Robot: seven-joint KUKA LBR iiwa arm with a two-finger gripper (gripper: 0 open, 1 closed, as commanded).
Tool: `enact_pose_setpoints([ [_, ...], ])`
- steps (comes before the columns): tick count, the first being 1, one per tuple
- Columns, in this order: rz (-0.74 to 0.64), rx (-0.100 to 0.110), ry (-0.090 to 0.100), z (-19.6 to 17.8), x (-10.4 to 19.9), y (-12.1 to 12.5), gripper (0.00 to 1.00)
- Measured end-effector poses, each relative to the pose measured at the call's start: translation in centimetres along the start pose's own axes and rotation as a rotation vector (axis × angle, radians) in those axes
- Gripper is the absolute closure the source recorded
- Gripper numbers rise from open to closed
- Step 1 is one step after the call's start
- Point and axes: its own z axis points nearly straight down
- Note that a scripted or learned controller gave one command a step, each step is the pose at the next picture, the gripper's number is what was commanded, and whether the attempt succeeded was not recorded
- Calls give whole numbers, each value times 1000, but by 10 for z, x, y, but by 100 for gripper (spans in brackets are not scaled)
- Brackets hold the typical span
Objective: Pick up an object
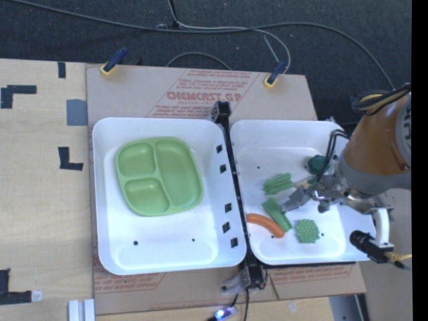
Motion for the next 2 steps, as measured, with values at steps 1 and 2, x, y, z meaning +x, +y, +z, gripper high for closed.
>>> enact_pose_setpoints([
  [1,-1,0,0,61,4,5,0],
  [2,-1,-7,-2,71,4,6,0],
])
